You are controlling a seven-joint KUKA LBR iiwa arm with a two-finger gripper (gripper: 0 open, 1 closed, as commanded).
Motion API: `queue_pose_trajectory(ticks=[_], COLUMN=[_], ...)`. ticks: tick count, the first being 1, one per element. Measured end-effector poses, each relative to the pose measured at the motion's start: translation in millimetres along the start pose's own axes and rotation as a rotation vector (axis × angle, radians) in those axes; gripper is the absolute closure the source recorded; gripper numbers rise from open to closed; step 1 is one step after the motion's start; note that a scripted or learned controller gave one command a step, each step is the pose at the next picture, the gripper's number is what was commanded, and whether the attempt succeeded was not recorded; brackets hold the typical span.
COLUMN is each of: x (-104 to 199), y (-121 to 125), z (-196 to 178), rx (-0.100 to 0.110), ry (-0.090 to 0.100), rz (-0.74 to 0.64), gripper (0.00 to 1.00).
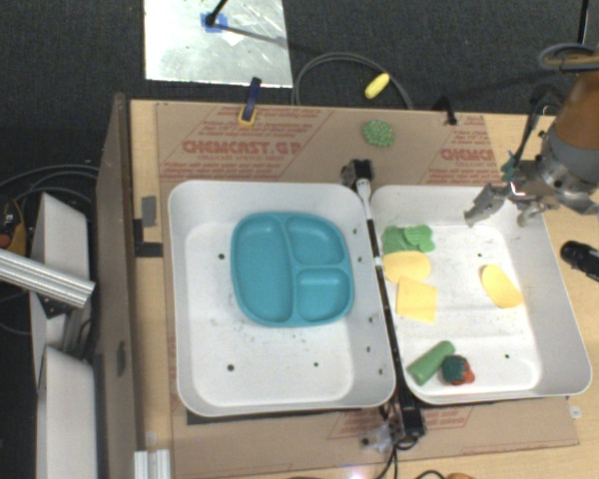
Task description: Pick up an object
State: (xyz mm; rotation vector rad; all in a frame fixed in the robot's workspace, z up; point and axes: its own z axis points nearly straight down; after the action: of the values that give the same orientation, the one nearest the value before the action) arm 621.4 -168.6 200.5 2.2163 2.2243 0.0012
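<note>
The right bin [549, 367] holds several small items: a green leafy piece [407, 238], a yellow oval piece [406, 265], a flat yellow square [416, 300], a yellow lemon-like piece [501, 285], a green cylinder [429, 361] and a red and teal piece [458, 370]. My gripper [501, 211] hangs over the bin's far right part, above and behind the lemon-like piece. Its fingers [479, 208] stand spread apart and open, with nothing between them.
The left bin [200, 367] holds a blue divided plate [292, 267]. On the cardboard behind the bins lie a green round piece [378, 133] and a yellow piece [377, 86]. A metal bar [35, 277] and cables lie at the left.
</note>
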Motion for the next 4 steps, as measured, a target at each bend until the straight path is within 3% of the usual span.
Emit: queue_pose_trajectory(ticks=[1, 2, 3, 4], x=[-35, -31, -38, -38], y=[-58, -79, -54, -54], z=[95, 100, 116, 104], rx=[0.009, 0.003, -0.002, -0.005], ry=[0.002, 0.001, 0.0, -0.002], rz=[0.007, 0.003, -0.001, -0.001], gripper=[0.0, 0.0, 0.0, 1.0])
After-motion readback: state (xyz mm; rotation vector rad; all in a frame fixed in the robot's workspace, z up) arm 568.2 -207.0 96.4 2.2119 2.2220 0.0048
